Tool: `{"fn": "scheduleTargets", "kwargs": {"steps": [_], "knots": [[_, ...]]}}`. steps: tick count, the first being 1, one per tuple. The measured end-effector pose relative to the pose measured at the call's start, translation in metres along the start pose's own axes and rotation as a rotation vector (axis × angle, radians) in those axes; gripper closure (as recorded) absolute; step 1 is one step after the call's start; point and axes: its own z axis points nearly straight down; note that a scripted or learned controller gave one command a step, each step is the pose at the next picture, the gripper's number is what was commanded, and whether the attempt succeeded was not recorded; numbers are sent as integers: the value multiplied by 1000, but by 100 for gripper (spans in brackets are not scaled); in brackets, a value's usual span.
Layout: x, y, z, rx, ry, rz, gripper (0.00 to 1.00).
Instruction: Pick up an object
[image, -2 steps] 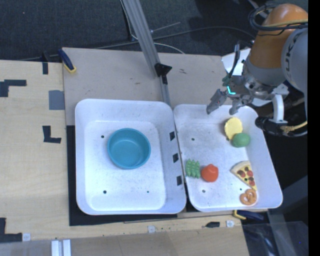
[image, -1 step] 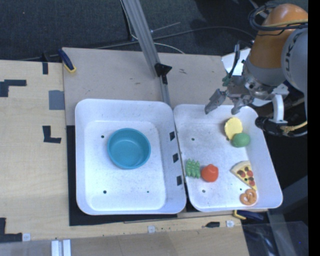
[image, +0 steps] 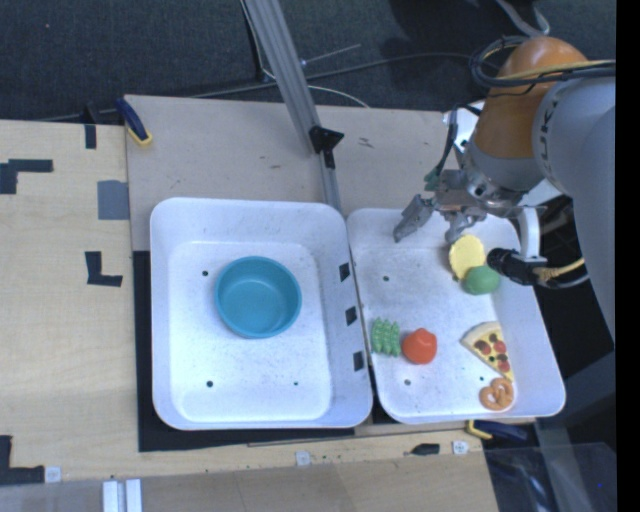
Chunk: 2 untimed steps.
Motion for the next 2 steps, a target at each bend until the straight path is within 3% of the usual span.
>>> {"fn": "scheduleTargets", "kwargs": {"steps": [1, 2], "knots": [[-2, 7, 47, 0, 0, 0, 0], [-5, -3, 97, 0, 0, 1, 0]]}}
